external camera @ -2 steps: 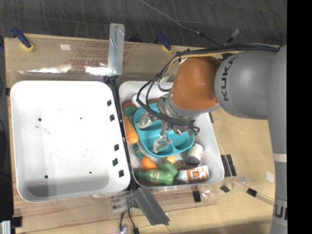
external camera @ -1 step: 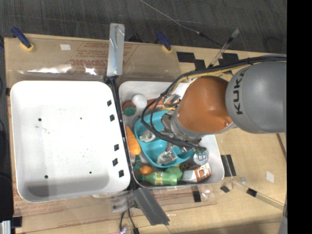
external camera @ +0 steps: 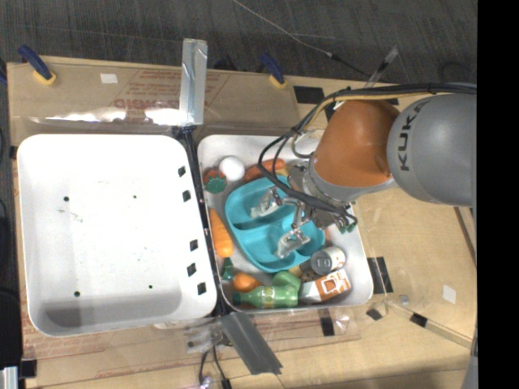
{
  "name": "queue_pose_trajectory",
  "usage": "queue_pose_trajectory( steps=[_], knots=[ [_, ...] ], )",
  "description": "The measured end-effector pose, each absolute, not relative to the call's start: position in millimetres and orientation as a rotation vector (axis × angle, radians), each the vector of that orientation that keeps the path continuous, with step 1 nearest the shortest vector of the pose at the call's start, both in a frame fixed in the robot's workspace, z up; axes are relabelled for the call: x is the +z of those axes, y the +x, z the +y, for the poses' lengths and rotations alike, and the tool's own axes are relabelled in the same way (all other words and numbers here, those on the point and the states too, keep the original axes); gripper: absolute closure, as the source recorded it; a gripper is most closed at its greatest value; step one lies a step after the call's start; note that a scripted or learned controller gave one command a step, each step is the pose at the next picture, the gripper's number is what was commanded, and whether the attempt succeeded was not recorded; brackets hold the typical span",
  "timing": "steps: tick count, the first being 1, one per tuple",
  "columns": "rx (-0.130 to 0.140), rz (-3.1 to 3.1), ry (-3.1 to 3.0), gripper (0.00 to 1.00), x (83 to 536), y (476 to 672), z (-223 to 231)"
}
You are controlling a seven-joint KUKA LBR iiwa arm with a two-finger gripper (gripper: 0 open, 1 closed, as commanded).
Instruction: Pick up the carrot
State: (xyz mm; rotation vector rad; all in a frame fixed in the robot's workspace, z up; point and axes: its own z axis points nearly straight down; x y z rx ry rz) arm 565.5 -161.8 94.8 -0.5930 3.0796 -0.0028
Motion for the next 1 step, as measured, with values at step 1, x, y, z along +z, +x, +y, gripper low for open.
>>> queue_pose_trajectory(
  steps=[1],
  knots=[
    [-0.010, 3.117, -0.209, 0.00, 96.3, 520.4, -115.1]
  ],
)
